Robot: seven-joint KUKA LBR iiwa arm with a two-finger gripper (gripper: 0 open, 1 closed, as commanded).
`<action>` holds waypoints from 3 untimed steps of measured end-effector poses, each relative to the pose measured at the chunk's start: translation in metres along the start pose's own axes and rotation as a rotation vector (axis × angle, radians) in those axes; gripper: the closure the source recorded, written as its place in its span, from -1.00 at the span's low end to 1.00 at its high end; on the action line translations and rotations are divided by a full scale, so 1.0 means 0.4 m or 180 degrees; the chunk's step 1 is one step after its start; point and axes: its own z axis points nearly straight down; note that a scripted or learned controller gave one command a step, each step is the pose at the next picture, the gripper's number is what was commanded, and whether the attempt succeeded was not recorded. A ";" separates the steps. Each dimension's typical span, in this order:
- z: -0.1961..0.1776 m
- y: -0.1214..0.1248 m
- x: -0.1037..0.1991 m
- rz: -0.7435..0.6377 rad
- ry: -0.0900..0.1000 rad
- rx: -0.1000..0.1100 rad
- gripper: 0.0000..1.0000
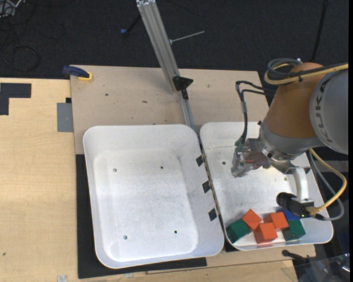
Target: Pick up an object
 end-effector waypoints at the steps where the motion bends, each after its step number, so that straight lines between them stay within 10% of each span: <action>1: 0.012 -0.013 0.131 -0.0003 0.0001 0.0001 1.00; 3: -0.040 -0.018 0.374 -0.0005 -0.0003 -0.0007 1.00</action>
